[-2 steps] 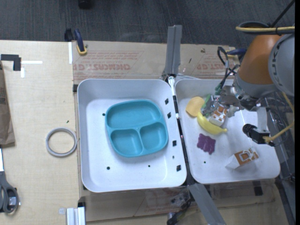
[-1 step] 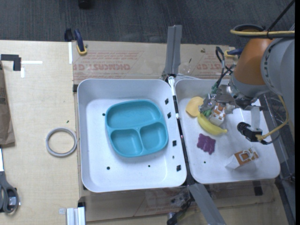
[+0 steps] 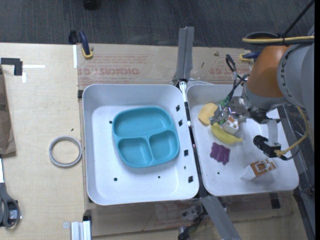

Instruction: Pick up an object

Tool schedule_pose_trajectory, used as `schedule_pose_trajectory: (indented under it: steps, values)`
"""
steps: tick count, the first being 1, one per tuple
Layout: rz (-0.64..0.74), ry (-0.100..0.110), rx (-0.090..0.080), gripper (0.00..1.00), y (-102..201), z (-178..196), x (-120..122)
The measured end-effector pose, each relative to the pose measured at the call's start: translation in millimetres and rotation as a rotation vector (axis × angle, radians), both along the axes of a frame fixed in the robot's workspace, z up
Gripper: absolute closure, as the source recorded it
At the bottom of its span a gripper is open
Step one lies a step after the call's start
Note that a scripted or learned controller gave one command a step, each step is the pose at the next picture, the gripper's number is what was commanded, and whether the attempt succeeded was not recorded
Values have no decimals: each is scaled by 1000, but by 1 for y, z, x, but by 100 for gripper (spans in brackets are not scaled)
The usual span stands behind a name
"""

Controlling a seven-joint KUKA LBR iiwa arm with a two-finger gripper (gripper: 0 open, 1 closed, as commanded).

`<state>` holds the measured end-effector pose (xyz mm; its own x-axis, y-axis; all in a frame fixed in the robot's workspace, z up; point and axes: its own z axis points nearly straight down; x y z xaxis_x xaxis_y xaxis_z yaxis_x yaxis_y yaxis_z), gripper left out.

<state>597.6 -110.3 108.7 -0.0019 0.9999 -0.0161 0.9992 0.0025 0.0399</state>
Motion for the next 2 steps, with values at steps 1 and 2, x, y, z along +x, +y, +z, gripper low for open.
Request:
schedule_pose_trajectory:
  steps: [1,2]
  values:
    - [60,-1,-1,0,9,0,-14]
    - [-51,-4,9,0,10,0,-17]
